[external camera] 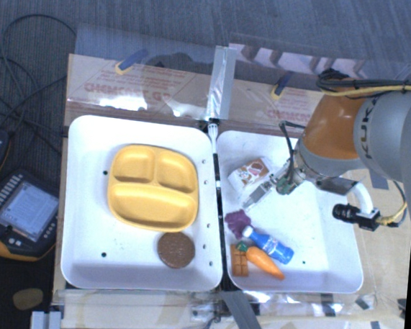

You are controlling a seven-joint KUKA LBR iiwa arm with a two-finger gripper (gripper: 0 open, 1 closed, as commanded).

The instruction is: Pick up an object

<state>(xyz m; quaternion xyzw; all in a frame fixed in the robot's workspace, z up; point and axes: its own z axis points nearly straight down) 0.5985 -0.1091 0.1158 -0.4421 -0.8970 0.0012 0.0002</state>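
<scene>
In the right bin point(325, 269) lie a small printed snack packet point(249, 173), a purple item point(237, 221), a blue bottle with a white cap end point(270, 244), an orange carrot point(265, 261) and a small brown-orange block point(239, 262). My gripper point(254, 198) reaches down and to the left from the orange-banded wrist point(331, 132). Its tip sits just below the snack packet and above the purple item, low over the bin floor. Nothing visibly hangs from it.
The left bin point(81, 257) holds a yellow divided plate point(153, 186) and a brown round disc point(176, 250). A black-and-white fitting with a yellow cable point(360, 215) juts from the arm over the right bin. A handheld controller point(13, 214) lies off the bench at the left.
</scene>
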